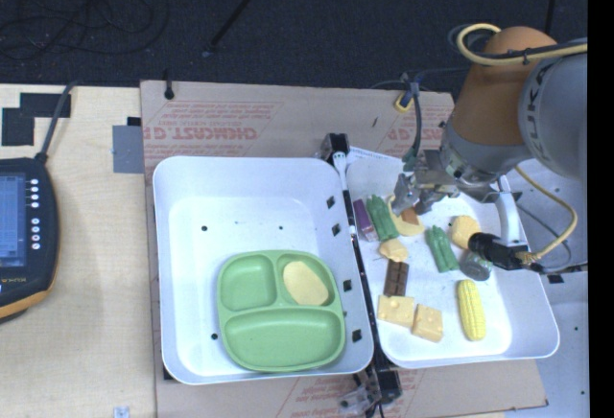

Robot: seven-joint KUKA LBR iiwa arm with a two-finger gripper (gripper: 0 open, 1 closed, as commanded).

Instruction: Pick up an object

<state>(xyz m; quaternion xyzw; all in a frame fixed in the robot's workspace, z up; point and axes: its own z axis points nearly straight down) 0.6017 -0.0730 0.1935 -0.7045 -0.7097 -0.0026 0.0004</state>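
The right bin (532, 330) holds several toy foods. A purple stick (361, 218) and a green stick (381, 218) lie at its left side, with a tan piece (393, 250) and a brown bar (396, 279) below them. Two cheese wedges (396, 311) (428, 322) and a corn cob (470, 309) lie near the front. A second green stick (441, 248) and a yellow lump (463, 231) sit mid-bin. My gripper (411, 202) hangs low over the bin's back left, right above a small tan-orange piece (411, 224).
In the left bin (192, 215) sits a green divided plate (278, 335) with a yellow piece (307, 284) in one compartment. A dark cable fitting (484, 253) hangs over the right bin. A teach pendant (19, 234) lies at far left.
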